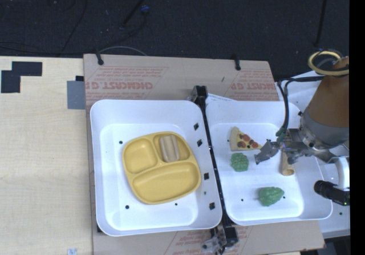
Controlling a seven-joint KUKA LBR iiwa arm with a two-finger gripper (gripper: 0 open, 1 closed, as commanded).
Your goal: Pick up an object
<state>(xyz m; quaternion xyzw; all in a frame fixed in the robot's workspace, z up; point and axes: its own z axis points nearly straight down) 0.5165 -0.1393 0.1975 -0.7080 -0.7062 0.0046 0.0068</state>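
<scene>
Over the right bin (pixel 319 214), end effector (pixel 274 154) hangs near pizza slice (pixel 243 140).

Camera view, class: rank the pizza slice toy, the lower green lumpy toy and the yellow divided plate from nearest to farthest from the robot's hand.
1. The triangular pizza slice toy, in the right white bin, just up-left of the hand.
2. The lower green lumpy toy, near that bin's front edge, below the hand.
3. The yellow divided plastic plate, far off in the left white bin.
</scene>
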